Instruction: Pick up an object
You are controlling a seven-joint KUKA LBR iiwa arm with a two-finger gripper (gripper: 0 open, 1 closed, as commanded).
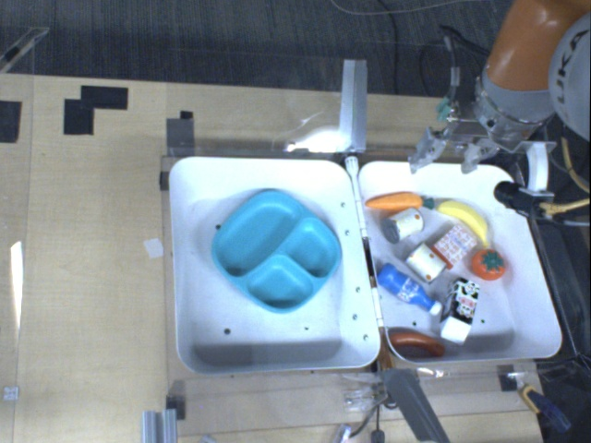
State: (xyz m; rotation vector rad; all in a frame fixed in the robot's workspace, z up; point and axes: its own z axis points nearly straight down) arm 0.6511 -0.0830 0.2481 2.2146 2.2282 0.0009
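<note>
Two white bins (pixel 185 247) sit side by side on a tan bench (pixel 83 275).

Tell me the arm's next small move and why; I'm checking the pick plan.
Probably lower the open two-finger gripper toward the curved yellow banana just below it. The gripper hangs above the right white bin's far rim with nothing between its fingers, and the banana lies nearest.
</note>
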